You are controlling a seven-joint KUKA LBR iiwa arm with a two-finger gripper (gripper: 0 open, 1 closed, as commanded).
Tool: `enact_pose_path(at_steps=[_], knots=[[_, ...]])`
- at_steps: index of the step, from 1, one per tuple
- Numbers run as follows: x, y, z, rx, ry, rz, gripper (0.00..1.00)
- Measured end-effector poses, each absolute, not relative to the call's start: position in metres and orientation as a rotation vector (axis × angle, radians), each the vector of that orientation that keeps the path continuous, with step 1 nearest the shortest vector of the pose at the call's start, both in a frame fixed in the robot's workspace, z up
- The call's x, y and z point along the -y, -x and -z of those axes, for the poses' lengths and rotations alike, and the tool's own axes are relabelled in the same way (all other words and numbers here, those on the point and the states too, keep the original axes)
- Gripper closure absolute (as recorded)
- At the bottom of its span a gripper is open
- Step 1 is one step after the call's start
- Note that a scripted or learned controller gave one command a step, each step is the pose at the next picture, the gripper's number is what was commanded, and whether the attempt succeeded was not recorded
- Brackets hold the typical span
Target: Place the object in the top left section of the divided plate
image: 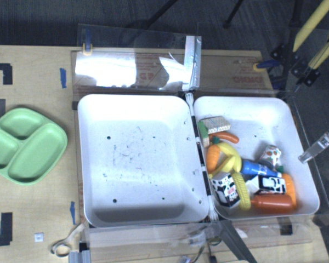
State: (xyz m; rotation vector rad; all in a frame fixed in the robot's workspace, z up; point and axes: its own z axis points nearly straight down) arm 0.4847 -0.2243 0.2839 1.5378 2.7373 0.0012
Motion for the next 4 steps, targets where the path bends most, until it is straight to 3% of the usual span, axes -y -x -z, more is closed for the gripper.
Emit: enact_pose_path(at_steps=[1,2,3,4], knots=[[0.224,-0.481,-0.316,-2.865,-1.269,0.000,0.00],[0.224,-0.481,-0.316,-2.865,-1.269,0.000,0.00],[0.223,-0.524,-0.437,-2.835,-1.340,-0.001,0.00],[0.222,-0.549,-0.356,-2.963,-1.028,-0.001,0.00]])
